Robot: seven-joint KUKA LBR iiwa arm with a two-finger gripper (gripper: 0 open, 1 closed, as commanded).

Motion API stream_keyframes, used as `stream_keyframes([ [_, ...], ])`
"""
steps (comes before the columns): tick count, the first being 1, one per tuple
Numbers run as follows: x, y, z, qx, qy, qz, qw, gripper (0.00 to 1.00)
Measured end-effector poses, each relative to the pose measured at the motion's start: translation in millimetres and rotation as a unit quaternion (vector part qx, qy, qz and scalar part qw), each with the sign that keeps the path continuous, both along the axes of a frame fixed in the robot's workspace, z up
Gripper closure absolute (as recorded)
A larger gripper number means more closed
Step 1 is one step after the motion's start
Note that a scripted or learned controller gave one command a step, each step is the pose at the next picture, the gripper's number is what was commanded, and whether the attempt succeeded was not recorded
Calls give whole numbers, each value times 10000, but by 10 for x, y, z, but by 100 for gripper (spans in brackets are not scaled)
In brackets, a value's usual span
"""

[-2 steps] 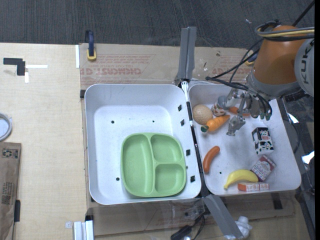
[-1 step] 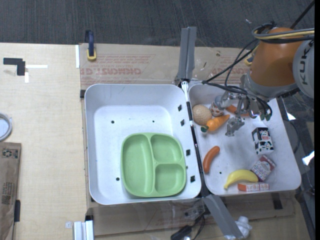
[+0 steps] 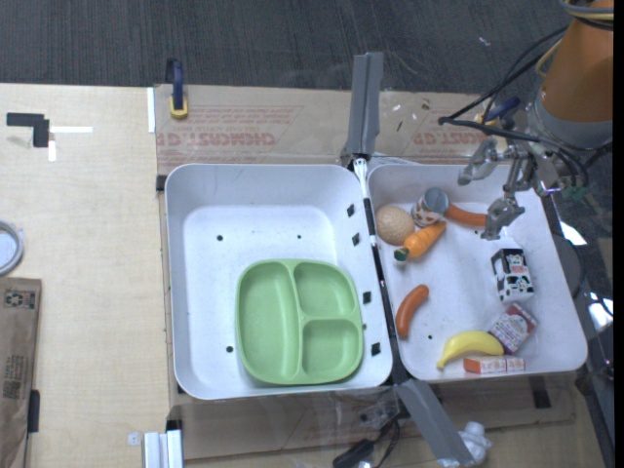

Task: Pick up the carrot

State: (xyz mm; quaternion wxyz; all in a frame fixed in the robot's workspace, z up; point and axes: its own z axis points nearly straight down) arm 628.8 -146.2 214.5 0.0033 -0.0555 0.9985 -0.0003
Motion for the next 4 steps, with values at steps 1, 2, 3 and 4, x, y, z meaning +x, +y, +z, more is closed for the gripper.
stream_keyframes([
  [1,168,222,-847,-11,-166,-99,9998,0],
  [2,106,340,-915,-84,-321,865,9957,0],
  [3,144,419,-1141,-24,-68,1544,9880,0],
  [4,-372,465,-1155,-2,-57,146,9999,0],
])
